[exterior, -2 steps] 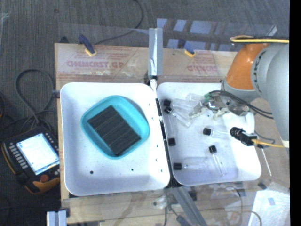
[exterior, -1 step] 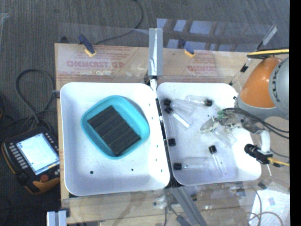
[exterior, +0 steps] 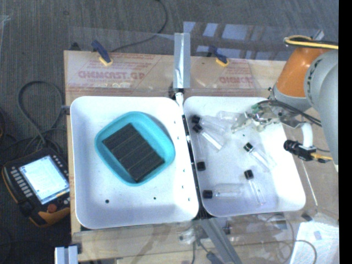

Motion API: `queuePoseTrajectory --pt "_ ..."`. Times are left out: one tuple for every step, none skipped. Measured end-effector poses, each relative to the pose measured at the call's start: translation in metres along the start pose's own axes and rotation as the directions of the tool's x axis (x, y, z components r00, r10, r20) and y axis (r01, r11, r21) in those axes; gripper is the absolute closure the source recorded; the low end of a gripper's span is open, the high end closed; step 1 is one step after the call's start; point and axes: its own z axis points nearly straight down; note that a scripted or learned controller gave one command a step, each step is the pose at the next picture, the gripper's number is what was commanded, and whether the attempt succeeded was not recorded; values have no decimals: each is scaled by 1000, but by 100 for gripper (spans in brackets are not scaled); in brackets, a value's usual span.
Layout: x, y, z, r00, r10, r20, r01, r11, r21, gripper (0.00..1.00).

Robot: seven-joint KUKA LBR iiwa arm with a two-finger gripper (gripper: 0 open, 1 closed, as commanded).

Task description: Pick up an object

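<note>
Broadly, two shallow white bins sit side by side on the bench, and the divider (exterior: 186, 147) where their rims meet serves as the landmark. To the left of the divider, the left bin (exterior: 88, 202) holds a teal dish (exterior: 108, 135) with a dark ribbed rectangular pad (exterior: 133, 152) lying inside it at a tilt. To the right of the divider, the right bin (exterior: 286, 194) holds a scatter of clear vials with black caps: one vial (exterior: 204, 133) lies just beside the divider near the bin's upper part, another vial (exterior: 226, 192) lies low in the bin, and two more vials (exterior: 256, 154) rest further right, toward the bin's middle. A crumpled clear plastic piece (exterior: 226, 119) lies near the upper vial. The arm (exterior: 308, 76) reaches in from far right of the divider, and its gripper (exterior: 257, 113) hovers over the right bin's upper part, close to the crumpled plastic. Whether its claw is released or clenched cannot be told; nothing can be made out between its fingers.
</note>
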Motion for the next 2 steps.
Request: queuePoseTrajectory --pt "-1 0 -10 1000 -1 6 1 1000 1 100" --pt "-1 0 -10 1000 -1 5 1 1000 2 0"
